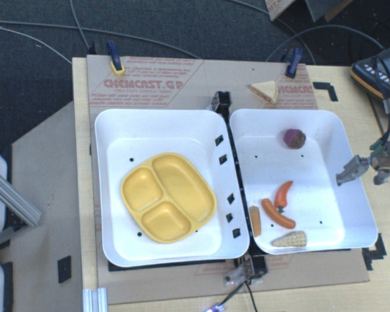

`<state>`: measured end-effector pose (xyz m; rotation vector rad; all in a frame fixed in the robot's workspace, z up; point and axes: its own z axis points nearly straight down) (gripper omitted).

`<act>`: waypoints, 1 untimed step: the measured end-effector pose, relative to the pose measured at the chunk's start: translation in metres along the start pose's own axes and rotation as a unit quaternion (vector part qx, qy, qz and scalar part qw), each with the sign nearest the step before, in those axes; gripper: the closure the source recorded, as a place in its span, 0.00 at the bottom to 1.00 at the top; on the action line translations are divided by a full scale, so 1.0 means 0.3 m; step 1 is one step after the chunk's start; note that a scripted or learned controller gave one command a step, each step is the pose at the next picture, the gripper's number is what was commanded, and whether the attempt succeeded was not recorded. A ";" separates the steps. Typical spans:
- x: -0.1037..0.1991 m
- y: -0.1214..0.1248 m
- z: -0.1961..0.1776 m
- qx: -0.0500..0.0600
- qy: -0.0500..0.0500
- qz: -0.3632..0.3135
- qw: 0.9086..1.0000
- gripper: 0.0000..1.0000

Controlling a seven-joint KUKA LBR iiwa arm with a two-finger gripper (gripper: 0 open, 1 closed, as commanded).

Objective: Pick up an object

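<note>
Across the bench we see the right bin holding a purple ball and sausage, while the gripper, cut off at the frame edge, has fingers apart, gripping nothing.

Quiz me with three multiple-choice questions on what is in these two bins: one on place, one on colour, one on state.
1. Where is the yellow tray?
A. left bin
B. right bin
C. on the bench
2. What colour is the round fruit?
A. green
B. purple
C. white
3. Where is the gripper?
A. on the tray
B. at the right bin's right rim
C. above the sandwich toy

Answers: 1 A, it lies in the left bin. 2 B, it is dark purple. 3 B, it sits at that rim.
</note>
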<state>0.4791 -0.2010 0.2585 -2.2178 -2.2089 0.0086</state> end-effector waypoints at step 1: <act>0.002 0.008 -0.019 -0.006 -0.002 -0.002 1.000 0.00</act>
